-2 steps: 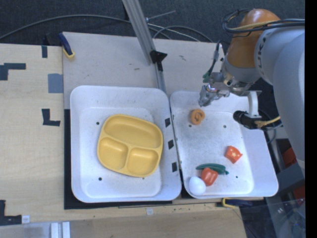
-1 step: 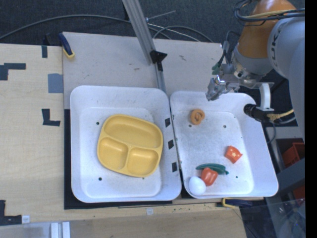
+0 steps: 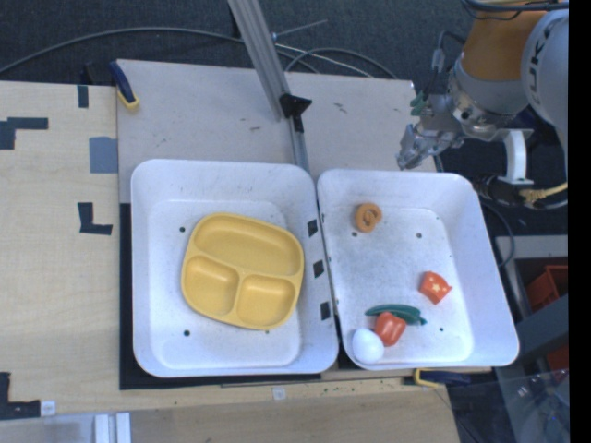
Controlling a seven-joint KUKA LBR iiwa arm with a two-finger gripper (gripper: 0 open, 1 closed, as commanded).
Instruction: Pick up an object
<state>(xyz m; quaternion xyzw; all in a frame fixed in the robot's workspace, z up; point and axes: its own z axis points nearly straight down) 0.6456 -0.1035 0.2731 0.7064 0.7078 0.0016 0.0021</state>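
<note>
Gripper hangs past the far rim of the right bin, above the bench; you cannot tell from this angle how it is set. Nearest to it inside that bin lies a small brown ring-shaped piece. Further toward you sit an orange-red chunk, then a red pepper with a green stem touching a white egg. Your left bin carries a yellow divided plate.
</note>
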